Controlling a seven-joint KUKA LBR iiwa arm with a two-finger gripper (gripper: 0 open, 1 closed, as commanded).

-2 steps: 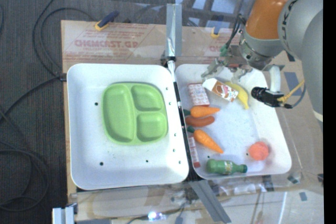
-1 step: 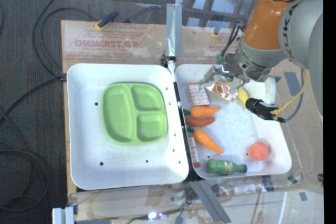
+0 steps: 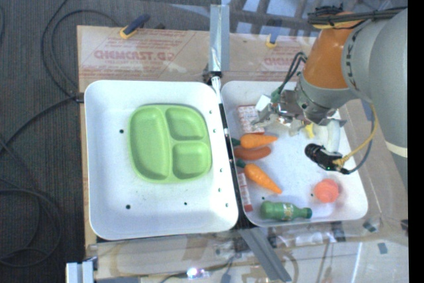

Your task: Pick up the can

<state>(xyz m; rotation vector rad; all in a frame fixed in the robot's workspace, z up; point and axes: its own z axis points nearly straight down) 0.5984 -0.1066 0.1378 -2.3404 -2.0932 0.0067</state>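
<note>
A single fixed camera looks down at a slant from above the bench (image 3: pixel 99 56), taking in both white bins (image 3: pixel 106 209) side by side.

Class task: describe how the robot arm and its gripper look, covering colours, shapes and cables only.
The arm is thick, rounded and light grey, with a broad orange band above the wrist. Thin dark cables and a yellow one loop beside the wrist. The gripper is a small cluster of silver metal parts.

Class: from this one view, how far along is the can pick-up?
Done: gripper is over the right bin, beside what looks like the can. In hand: no grasp visible; it lies on the bin floor. Left: gripping and lifting.
</note>
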